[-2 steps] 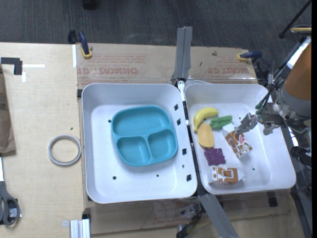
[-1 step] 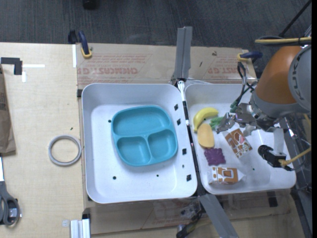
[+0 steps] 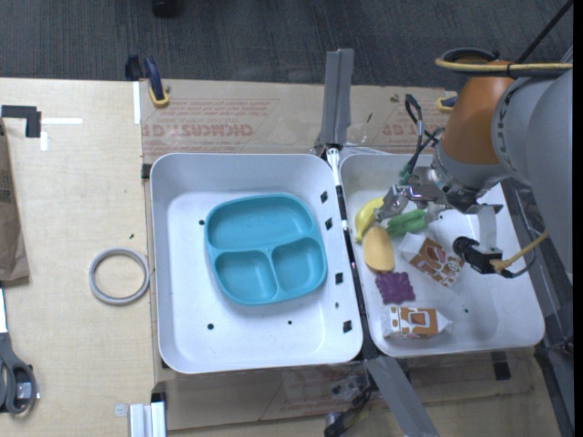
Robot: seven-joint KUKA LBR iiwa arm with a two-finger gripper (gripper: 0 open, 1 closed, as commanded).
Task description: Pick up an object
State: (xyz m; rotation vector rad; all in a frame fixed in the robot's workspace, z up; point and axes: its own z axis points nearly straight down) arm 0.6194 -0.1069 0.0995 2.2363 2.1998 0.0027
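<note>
Plywood bench [image 3: 73,198] — dark floor [image 3: 273,16] (carpeted); clamp [image 3: 150,78]

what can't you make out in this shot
- Gripper, camera view: whether it grips anything; wrist and cables crowd it.
- Green item: partly under the gripper, kind unclear.
- Yellow item: partly hidden against the bin wall.
- Two printed packets: print too small.

We're looking at a robotics lab: a pale wooden surface [image 3: 73,198] carries two white bins [image 3: 173,271] clamped over cardboard [image 3: 237,121], a cabled grey arm [image 3: 537,116] reaches in, toy food [image 3: 379,249] lies inside, dark carpet [image 3: 273,16] beyond.
</note>
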